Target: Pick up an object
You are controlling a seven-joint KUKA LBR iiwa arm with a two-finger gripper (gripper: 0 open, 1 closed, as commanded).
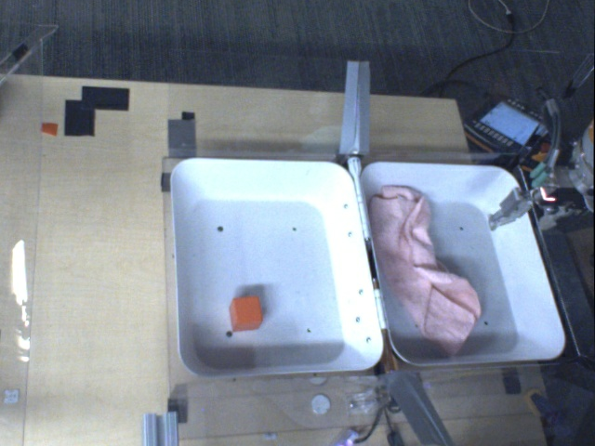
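A small orange cube [246, 313] lies in the left white bin [195, 249], near its front left corner. A crumpled pink cloth [423, 269] lies along the left side of the right white bin [530, 342], running from the back toward the front. My gripper [509, 210] sits at the right bin's far right rim, above the bin wall. It is well apart from the cloth and has nothing in it that I can see. Most of the arm is cut off by the right edge of the view.
A metal divider post [356, 110] stands behind the seam between the bins. A tablet-like device [507, 124] and cables lie at the back right. Black blocks [88, 108] and a small orange marker [49, 129] sit on the wooden bench at the far left.
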